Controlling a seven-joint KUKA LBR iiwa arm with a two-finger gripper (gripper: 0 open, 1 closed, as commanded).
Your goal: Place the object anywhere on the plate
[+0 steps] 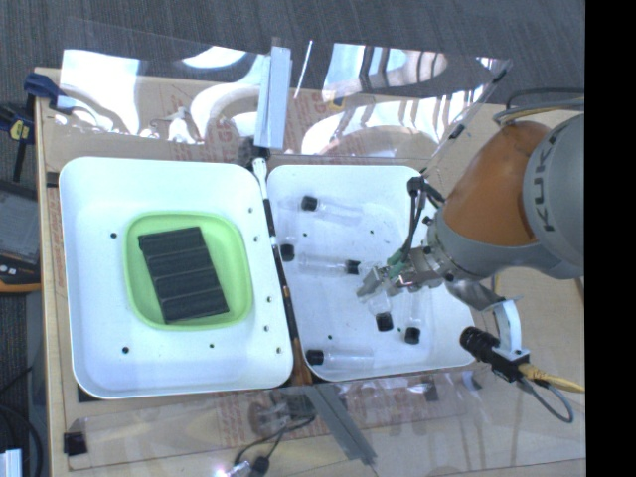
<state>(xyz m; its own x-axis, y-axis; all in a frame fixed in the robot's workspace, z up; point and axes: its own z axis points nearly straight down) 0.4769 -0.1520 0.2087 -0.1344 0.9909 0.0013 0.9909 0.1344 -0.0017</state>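
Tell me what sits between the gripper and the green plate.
In the camera view, between the gripper and the green plate lie a clear black-capped tube and the adjoining bin rims.

The scene is brightly and evenly lit from above. Strong glare falls on the clear panel (298, 78) behind the bins, where overhead lights mirror as white patches and curved streaks. The left bin (89, 266) is nearly blown out, its rim detail washed away; the right bin (338, 356) also reads very white, with clear items in it hard to make out. Shadows are soft and short, darkest under the arm (507, 207). Focus is fair, slightly soft throughout.
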